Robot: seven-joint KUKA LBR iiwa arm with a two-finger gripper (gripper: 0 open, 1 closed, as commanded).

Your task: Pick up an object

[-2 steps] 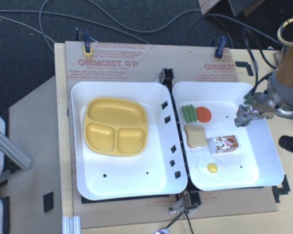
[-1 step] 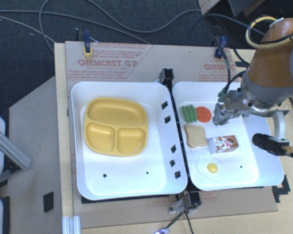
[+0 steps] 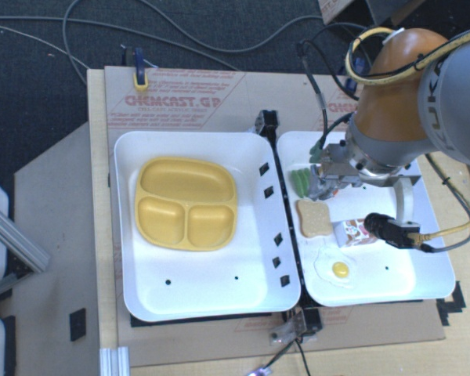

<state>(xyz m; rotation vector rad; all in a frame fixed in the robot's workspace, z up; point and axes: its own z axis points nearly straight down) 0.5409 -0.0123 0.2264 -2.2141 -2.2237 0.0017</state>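
1. Jaws: can't tell their state. The two-finger gripper [image 3: 323,186] is down low at the left wall of the right white bin [image 3: 431,284], but the wrist and cabling crowd it. Nothing visibly held.
2. The grey arm with the orange band [image 3: 399,69] reaches in from the right and hangs over the far half of that bin, so anything under it is hidden.
3. Candidates all sit in the right bin, towards its left side:
   - green leafy toy piece [image 3: 301,182], against the left wall, just beside the gripper tip. Looks like the current target, judging by how the tool points.
   - tan toast-slice toy [image 3: 314,218], flat on the floor, just nearer than the gripper.
   - small red-and-white packet [image 3: 355,233], beside the toast, mid-bin.
   - toy fried egg with yellow yolk [image 3: 338,270], flat, near the bin's near-left corner.
4. The left white bin [image 3: 133,210] carries a yellow three-compartment plastic tray [image 3: 186,202], in its far-left part, compartments bare. Likely a drop spot, not a pick.
5. Risk, my read: the green piece hugs the wall, so little room for a finger on that side. Toast and egg lie flat, hard to pinch from above.
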